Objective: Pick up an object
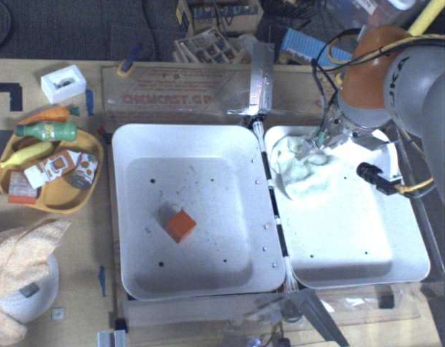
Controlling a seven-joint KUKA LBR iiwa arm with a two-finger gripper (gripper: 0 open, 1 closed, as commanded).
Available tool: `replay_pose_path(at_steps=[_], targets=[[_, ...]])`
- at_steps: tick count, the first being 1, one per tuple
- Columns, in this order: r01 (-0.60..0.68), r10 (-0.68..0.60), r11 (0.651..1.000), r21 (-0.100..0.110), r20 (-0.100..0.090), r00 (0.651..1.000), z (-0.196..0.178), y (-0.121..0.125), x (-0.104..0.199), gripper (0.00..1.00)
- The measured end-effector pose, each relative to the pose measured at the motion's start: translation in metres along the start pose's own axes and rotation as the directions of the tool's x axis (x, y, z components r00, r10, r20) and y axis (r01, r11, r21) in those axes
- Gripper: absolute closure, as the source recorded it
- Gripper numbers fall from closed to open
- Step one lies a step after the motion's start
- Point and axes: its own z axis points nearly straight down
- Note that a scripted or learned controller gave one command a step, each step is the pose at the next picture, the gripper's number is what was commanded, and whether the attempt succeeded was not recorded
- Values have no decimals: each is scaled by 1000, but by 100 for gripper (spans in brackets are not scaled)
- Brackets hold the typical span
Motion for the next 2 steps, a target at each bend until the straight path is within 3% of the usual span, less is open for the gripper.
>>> replay_pose_path(at_steps=[1,2], targets=[[-130,130,992,7,-4,992,-81,20,50,100],[-247,247,969,8,-3,969,-81,24,61,100]])
